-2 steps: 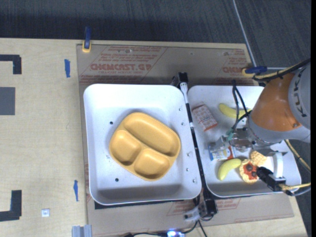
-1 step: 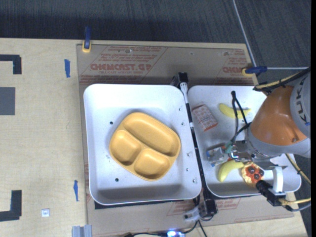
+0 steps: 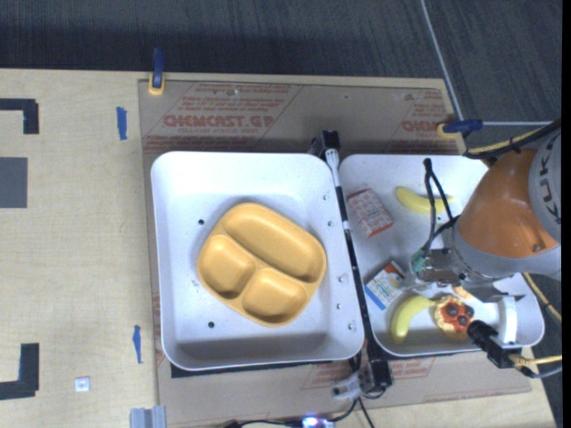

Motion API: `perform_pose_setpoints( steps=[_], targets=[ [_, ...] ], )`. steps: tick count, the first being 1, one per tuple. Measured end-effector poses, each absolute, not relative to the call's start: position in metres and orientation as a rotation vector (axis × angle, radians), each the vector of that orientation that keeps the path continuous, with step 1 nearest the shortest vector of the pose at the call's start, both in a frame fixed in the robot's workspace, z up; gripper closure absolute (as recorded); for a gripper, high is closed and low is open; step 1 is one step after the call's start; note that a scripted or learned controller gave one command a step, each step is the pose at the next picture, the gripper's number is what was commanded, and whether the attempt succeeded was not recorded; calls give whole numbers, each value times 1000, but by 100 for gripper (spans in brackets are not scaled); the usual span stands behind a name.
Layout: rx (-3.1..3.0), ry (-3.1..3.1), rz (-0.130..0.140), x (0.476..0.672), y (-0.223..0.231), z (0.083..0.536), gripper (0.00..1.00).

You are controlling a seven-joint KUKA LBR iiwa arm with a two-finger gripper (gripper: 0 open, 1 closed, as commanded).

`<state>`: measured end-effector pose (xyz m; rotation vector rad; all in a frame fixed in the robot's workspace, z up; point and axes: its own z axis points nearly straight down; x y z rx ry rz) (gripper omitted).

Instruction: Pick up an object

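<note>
Yellow toy banana (image 3: 406, 315) beneath the claw (image 3: 434, 270): probably light, hard, slick plastic; best pinched across its middle. Claw spread or closed, impossible to tell.

Robotics lab, taped plywood bench (image 3: 71, 266), two white bins (image 3: 169, 239)

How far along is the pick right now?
Done: the grey arm with the orange band is over the right white bin. In hand: nothing visibly; its gripper sits low by the yellow banana. Left: grasp and lift. The yellow sectioned tray lies in the left white bin.
</note>
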<state>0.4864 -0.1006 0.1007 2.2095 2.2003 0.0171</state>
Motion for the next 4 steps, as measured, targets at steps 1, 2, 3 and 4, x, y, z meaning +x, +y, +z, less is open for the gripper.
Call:
perform_pose_setpoints(
  steps=[1, 2, 3, 4],
  targets=[
    [2209, 2200, 17, 486, -101, 101, 0],
    [2214, 2208, 13, 484, -94, 90, 0],
    [2211, 2211, 23, 486, -92, 101, 100],
    [2211, 2211, 22, 486, -92, 101, 0]
  ],
)
